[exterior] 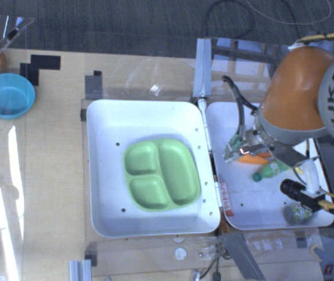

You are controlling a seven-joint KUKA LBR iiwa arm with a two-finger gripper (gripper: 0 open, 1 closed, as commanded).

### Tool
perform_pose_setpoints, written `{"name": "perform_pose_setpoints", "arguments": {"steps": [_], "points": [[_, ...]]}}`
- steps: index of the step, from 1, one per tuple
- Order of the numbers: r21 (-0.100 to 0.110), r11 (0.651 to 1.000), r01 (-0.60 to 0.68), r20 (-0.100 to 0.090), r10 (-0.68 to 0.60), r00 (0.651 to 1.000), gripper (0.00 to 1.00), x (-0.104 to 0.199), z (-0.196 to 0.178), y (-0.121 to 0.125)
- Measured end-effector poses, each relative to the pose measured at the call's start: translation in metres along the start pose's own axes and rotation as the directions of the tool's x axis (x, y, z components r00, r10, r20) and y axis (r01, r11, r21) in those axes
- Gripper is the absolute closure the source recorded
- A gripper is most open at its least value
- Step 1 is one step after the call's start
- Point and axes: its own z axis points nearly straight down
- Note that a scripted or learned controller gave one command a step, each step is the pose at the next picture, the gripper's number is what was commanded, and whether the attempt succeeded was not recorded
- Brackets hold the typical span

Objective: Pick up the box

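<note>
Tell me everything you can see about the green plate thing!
The green plate is a light green tray with rounded corners that looks like smooth plastic. Raised ridges split it into three sections: two smaller ones on the left and one long one on the right. Nothing lies in any of them. It sits flat, turned a bit askew, near the middle of the left white bin, resting on the bin's floor. Nothing else touches it.

Both white bins (pixel 149 168) are seen from one fixed camera set high above the counter (pixel 32 174), looking down at a slant. The arm (pixel 298 92) enters from the right; dark floor is seen beyond the far edge.
</note>
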Motion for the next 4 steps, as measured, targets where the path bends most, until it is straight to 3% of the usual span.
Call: {"name": "perform_pose_setpoints", "arguments": {"steps": [4], "points": [[-0.028,0.999,0.021,0.007,-0.021,1.000,1.00,0.000,-0.046,0.011]]}}
